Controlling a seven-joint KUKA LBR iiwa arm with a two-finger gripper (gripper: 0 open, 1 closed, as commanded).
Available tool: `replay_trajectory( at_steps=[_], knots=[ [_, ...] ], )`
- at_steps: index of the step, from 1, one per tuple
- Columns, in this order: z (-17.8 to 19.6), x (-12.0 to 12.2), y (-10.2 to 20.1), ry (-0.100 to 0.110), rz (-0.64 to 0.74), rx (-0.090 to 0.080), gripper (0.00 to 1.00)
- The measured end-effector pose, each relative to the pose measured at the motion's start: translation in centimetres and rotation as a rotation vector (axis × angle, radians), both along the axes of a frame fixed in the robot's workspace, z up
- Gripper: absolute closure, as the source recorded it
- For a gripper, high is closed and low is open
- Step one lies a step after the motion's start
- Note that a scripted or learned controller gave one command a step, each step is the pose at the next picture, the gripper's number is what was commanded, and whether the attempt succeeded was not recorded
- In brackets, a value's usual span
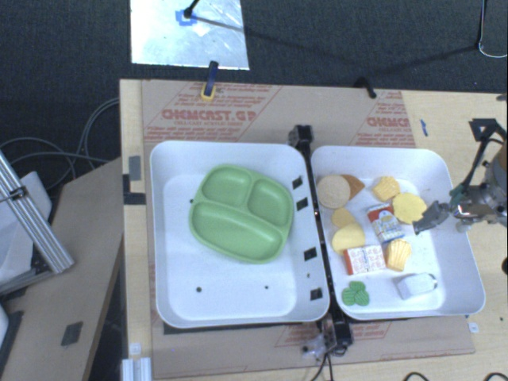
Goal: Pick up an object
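Observation:
The right bin (458, 254) holds several toy foods. A tan round bun (333, 189) lies at its upper left, with yellow pieces (409, 207) near it. A red and white carton (365, 259), a small printed pack (386, 223), a green piece (355, 294) and a white block (415, 284) lie lower down. My gripper (435, 214) reaches in from the right over the bin's right half. It hangs just right of a round yellow piece, with nothing visibly in it.
The left bin (171, 236) carries a green divided plate (240, 211). A black divider with clips (313, 228) runs between the bins. Cardboard lies under both, and a shiny sheet (189, 22) lies on the floor behind the bench.

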State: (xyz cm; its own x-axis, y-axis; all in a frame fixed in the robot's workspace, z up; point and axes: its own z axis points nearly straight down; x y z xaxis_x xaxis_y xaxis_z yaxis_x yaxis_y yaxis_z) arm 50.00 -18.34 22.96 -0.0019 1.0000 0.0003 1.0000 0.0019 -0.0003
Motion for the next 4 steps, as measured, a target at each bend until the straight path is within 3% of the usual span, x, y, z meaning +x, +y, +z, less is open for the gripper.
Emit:
replay_trajectory(
  at_steps=[2, 3, 4],
  knots=[
    [-11.3, -0.7, -0.5, 0.003, -0.001, 0.001, 0.00],
    [-14.7, -0.7, -0.4, 0.001, -0.001, 0.001, 0.00],
    [-13.5, -0.6, -0.5, -0.004, 0.000, -0.001, 1.00]
  ],
)
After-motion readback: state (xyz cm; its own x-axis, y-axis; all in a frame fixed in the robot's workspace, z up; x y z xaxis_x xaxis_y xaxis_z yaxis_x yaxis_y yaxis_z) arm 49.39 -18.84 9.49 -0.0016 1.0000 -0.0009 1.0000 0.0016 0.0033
